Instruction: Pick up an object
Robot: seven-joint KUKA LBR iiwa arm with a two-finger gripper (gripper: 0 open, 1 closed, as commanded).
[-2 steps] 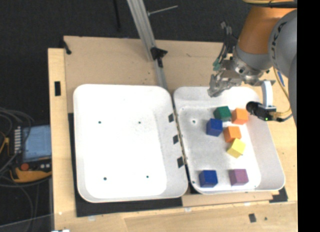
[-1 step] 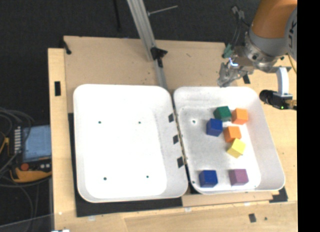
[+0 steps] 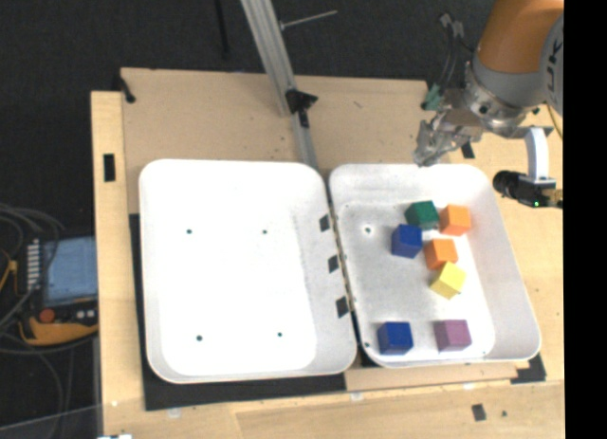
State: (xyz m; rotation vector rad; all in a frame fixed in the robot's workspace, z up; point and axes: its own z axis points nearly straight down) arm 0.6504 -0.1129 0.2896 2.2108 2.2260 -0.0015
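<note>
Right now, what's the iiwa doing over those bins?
The arm reaches in from the right with its end effector above the far rim of the right bin, not yet down among the blocks. Nothing shows between its fingers. Seven blocks lie in that bin: a green block, two orange blocks, a blue block and a yellow block clustered near the middle, plus another blue block and a purple block along the near edge.

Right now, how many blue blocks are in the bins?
2, both in the right bin: one blue block beside the green block, another at the near edge.
</note>
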